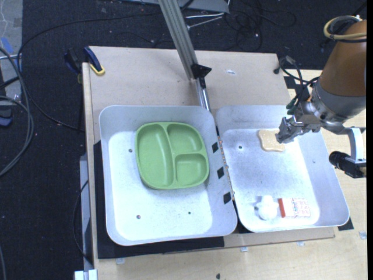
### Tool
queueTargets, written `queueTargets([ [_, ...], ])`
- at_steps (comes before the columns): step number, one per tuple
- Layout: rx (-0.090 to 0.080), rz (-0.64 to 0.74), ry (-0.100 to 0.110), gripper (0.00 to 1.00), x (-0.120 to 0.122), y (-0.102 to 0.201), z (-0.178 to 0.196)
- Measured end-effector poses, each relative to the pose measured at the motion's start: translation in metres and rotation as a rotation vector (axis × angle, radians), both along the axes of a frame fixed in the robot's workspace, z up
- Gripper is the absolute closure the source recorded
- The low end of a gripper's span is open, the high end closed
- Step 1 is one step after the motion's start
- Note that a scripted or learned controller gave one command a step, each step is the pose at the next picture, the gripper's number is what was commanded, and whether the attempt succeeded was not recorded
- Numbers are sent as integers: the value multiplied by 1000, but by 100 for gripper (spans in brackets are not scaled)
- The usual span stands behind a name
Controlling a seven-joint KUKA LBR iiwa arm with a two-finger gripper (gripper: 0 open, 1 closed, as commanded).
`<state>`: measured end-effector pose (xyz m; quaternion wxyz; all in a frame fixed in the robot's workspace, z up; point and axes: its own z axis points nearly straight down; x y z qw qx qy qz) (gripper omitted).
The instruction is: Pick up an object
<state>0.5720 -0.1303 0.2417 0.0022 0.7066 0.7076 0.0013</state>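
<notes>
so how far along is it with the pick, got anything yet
Nothing looks lifted yet. The hand is low in the right bin, at the edge of the tan flat piece, which lies on the bin floor. The grasp and the lift are left. The white lump and small carton sit untouched near the front; the green plate lies in the left bin.

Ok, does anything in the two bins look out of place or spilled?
Nothing stands out. The green divided plate lies flat in the left bin; the tan piece, white lump and small carton rest unspilled in the right bin.
</notes>
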Motion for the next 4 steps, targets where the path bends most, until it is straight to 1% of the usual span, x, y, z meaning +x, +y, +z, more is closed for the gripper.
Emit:
queueTargets([
  [1, 3, 6, 6, 100, -5, 64, 0],
  [2, 3, 7, 4, 100, -10, 119, 8],
  [3, 3, 7, 7, 100, -12, 178, -4],
  [4, 3, 6, 6, 100, -22, 221, -8],
])
